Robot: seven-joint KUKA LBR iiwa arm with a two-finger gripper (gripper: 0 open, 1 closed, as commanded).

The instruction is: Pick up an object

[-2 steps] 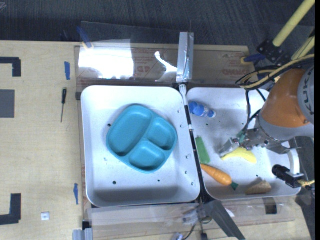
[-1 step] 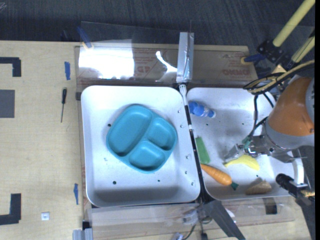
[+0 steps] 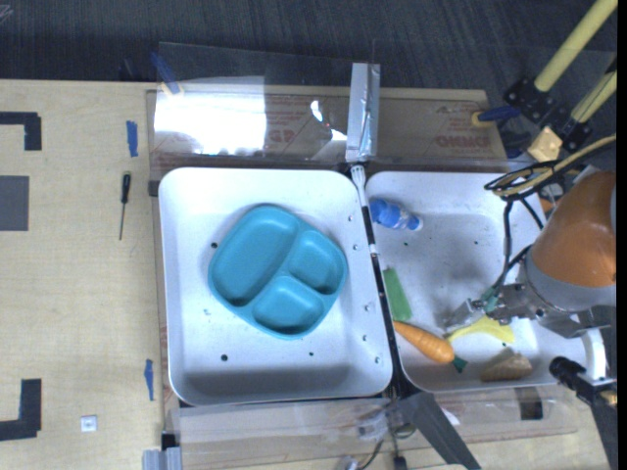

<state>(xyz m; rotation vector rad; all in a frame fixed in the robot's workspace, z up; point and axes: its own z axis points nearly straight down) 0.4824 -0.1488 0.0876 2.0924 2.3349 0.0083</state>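
Banana (image 3: 482,332) lies low in the right bin (image 3: 441,194), lower right of the frame, with your pincer (image 3: 477,306) just above it; I cannot tell its state. Carrot (image 3: 424,342) crowds close, so you may pinch both or nudge the banana away.

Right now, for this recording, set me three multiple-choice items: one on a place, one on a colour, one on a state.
1. Where is the blue divided plate?
A. left bin
B. right bin
C. on the bench

2. What colour is the toy carrot?
A. purple
B. orange
C. white

3. How does the pincer stand?
A. low in the right bin, by the banana
B. above the left bin
C. over the bench

Key: 1 A, the plate lies in the left bin; 2 B, its body is orange; 3 A, its tip is beside the banana.
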